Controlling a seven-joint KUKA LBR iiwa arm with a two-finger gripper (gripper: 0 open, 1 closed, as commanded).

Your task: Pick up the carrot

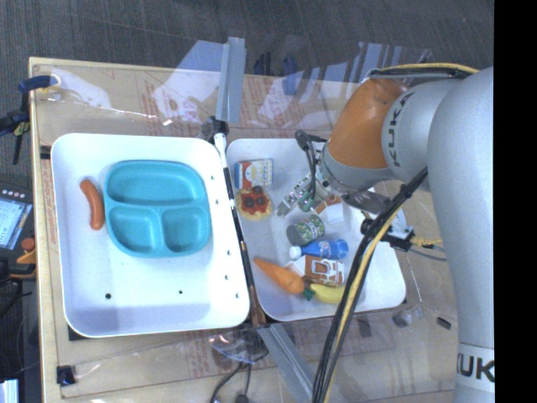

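The carrot (pixel 280 275), orange and tapered, lies in the right bin (pixel 382 300) near its front edge, pointing up-left. My gripper (pixel 300 196) hangs over the middle of that bin, behind the carrot and well apart from it. The arm's orange band and grey wrist sit right of the gripper. A grey-green can (pixel 305 228) lies just in front of the gripper, between it and the carrot.
Around the carrot lie a blue-and-white bottle (pixel 320 249), a small carton (pixel 325 269) and a yellow banana (pixel 325 293). A milk box (pixel 254 173) and a tart (pixel 254 202) sit at the bin's back left. The left bin (pixel 75 300) holds a blue divided tray (pixel 158 206) and a sausage (pixel 93 202).
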